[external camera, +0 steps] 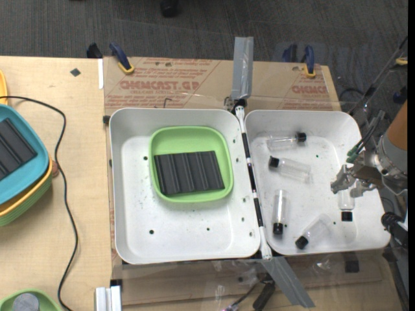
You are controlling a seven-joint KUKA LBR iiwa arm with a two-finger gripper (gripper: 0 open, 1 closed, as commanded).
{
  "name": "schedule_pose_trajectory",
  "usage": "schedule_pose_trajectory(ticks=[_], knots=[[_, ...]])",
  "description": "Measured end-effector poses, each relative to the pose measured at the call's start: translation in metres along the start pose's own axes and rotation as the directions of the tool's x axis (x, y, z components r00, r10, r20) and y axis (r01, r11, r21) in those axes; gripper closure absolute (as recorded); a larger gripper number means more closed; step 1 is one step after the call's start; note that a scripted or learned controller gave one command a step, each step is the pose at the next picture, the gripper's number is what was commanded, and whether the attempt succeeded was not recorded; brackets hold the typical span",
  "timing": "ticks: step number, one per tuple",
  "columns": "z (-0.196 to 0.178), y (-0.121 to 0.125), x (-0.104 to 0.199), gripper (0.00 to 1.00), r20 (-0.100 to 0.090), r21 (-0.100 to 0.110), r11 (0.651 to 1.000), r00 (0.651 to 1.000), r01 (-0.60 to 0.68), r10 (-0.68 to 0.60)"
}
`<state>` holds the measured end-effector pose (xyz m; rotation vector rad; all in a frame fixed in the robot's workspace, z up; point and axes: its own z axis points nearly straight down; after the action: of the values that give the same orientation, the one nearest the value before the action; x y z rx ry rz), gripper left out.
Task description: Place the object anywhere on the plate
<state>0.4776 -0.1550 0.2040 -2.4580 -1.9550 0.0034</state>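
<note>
A square green plate (189, 134) lies in the left bin (133, 225), with a dark ribbed pad (191, 172) lying on it. Several clear vials with black caps are scattered in the right bin (324, 125): one at the back (285, 142), one in the middle (292, 168), one upright in the picture (278, 207), and one near the front (316, 229). My gripper (347, 185) hangs over the right side of the right bin, just above another vial (345, 204) whose cap points toward the front. I see nothing held.
A metal divider (249, 173) joins the two bins. Stacked teal and yellow trays (23, 167) sit on the wooden table at far left, with a black cable (65, 193) running past them. Cardboard (168, 83) lies behind the bins.
</note>
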Motion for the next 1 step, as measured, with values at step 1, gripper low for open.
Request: schedule_pose_trajectory(ticks=[1], knots=[[0.0,0.0,-0.0001,0.0,0.0,0.0,1.0,1.0,0.0,0.0]])
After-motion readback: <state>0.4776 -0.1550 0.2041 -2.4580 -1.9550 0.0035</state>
